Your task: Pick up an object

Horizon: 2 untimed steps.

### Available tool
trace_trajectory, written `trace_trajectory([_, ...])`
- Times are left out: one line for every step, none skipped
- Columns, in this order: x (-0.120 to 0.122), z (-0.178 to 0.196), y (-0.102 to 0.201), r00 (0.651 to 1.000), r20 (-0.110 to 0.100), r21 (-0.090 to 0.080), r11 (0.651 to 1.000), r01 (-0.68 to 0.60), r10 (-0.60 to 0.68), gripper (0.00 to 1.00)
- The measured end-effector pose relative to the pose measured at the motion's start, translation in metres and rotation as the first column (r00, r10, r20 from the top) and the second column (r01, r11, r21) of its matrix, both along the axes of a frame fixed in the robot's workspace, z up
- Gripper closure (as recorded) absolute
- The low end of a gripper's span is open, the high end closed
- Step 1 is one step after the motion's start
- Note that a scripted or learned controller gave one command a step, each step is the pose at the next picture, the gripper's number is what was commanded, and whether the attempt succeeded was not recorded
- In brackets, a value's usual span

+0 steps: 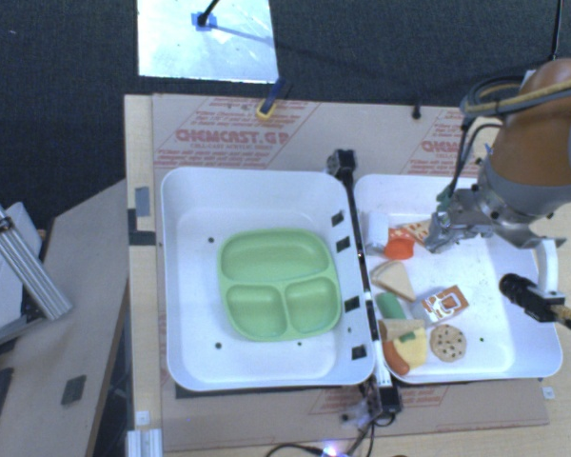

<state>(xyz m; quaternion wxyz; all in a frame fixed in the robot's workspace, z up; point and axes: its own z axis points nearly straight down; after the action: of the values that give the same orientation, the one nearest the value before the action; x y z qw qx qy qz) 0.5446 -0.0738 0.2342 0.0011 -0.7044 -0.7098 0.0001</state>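
Note:
The right bin (514, 350) holds several toy foods: an orange piece (399, 248), a sandwich slice (393, 279), a green piece (391, 305), a small printed box (444, 303), a cookie (447, 343), a yellow-and-orange piece (404, 348) and a white cup (376, 226). My gripper (442, 233) hangs low over the upper middle of this bin, just right of the orange piece and over a reddish flat item (418, 229). Nothing shows between its fingers. The wrist hides how far apart they stand.
The left bin (200, 350) holds a green three-compartment plate (274, 284). A black divider with clips (357, 255) runs between the bins. A black cylinder (526, 298) on the arm sticks out over the right bin's right side. Cardboard (238, 136) lies beneath both bins.

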Motion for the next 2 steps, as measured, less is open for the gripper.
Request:
trace_trajectory([0.0, -0.014, 0.025, 1.0, 0.001, 0.0, 1.0, 0.0, 0.0, 1.0])
trace_trajectory([-0.014, -0.009, 0.013, 1.0, 0.001, -0.001, 1.0, 0.006, -0.006, 1.0])
